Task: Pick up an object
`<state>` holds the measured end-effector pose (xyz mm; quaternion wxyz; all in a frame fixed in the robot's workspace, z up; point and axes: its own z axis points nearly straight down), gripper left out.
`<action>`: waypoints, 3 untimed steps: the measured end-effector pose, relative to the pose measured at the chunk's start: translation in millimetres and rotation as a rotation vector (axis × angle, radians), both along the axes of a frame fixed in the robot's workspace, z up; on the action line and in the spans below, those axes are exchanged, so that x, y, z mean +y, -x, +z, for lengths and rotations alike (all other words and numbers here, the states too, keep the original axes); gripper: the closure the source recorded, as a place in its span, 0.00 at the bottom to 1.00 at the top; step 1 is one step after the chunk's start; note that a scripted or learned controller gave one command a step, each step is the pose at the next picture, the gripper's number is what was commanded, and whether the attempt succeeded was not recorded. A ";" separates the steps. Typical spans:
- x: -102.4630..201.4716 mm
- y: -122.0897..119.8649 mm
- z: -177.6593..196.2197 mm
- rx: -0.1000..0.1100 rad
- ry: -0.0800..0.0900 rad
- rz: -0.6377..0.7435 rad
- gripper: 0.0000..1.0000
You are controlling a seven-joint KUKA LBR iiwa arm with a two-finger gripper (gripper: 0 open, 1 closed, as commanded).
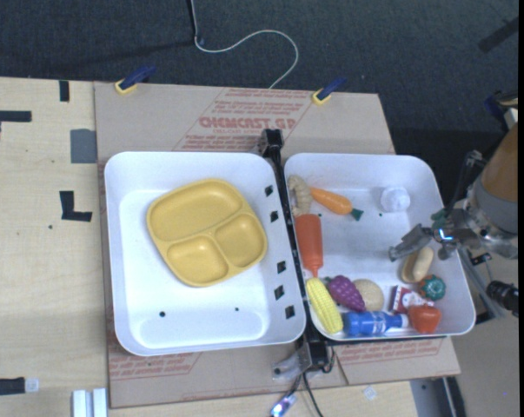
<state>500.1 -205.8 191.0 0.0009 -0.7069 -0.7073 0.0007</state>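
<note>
The right bin point(418, 170) holds several toy foods: an orange carrot point(332, 201), a red sausage point(310, 241), a yellow corn cob point(323, 305), purple grapes point(346, 291), a blue bottle point(371, 323), a red fruit point(426, 318) and a white cap point(394, 199). A tan bread-like piece point(417, 266) lies near the bin's right wall. My gripper point(418, 250) reaches in from the right and hangs open just over that tan piece, one finger on each side of its upper end. Nothing is lifted.
The left bin point(122, 233) carries a yellow divided plate point(207, 231). A small teal-and-tan item point(434, 287) and a red-white packet point(405, 300) crowd the right bin's front corner. A white cable point(244, 42) loops across the far cardboard.
</note>
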 end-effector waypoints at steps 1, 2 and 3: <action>0.6 -0.2 9.8 0.000 0.000 0.001 1.00; 58.0 14.1 126.9 -0.013 0.001 0.007 1.00; 121.0 15.6 172.7 -0.006 -0.001 0.008 1.00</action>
